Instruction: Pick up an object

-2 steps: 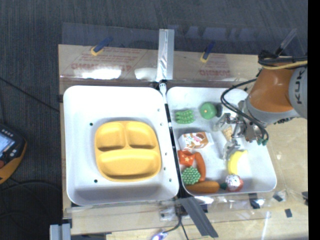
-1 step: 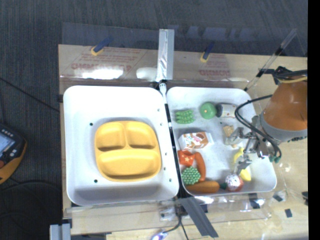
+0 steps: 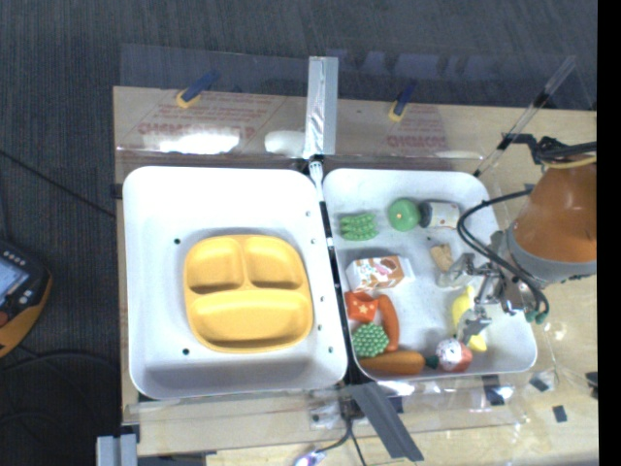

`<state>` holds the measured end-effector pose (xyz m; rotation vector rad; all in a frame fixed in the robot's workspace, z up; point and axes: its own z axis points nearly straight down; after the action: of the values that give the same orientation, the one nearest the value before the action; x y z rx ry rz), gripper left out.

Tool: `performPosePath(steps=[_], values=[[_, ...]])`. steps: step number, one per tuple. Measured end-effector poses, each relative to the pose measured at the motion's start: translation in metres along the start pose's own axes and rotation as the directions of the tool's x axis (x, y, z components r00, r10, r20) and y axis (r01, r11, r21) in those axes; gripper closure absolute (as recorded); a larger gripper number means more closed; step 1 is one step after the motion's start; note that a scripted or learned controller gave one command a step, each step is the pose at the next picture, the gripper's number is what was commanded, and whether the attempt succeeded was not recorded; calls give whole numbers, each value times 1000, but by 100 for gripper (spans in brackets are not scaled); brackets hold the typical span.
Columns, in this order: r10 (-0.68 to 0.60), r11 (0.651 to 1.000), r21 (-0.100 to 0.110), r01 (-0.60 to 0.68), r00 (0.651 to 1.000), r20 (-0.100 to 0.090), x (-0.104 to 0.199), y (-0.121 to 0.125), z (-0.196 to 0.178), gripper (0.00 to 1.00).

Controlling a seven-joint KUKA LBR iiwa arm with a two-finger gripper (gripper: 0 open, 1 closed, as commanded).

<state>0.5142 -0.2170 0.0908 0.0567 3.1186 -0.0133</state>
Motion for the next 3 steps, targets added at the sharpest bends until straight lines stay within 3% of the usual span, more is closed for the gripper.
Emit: performPosePath(steps=[1, 2, 3], values=[[17, 1000, 1, -17, 1000, 1, 23, 23, -1, 0], [16, 1000, 2, -16, 1000, -5, 22, 23, -8, 100], [336, 942, -1, -336, 942, -3, 26, 96, -2, 100]])
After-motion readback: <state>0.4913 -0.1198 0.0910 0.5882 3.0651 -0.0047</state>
